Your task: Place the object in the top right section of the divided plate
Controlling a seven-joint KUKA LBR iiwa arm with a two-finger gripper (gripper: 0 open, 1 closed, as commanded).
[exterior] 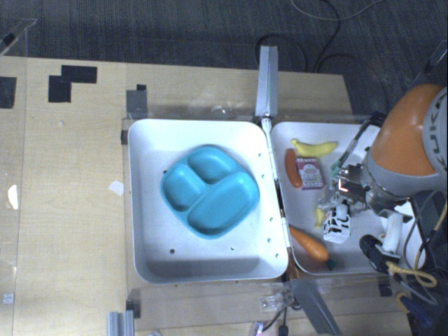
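Observation:
A blue divided plate (pixel 210 191) lies in the middle of the left bin (pixel 147 243), with nothing in its three sections. My gripper (pixel 341 196) hangs low over the right bin (pixel 353 133), under the grey and orange arm. Just below it is a black-and-white spotted toy (pixel 338 226), with a small yellow piece (pixel 320 215) to the toy's left. The arm hides where the gripper meets the toy, so I cannot tell whether it touches or holds it.
The right bin also holds a yellow banana (pixel 313 147) at the back, a red sausage (pixel 292 169), a maroon packet (pixel 309 173) and an orange carrot (pixel 308 243) at the front. A metal divider (pixel 268 82) stands between the bins.

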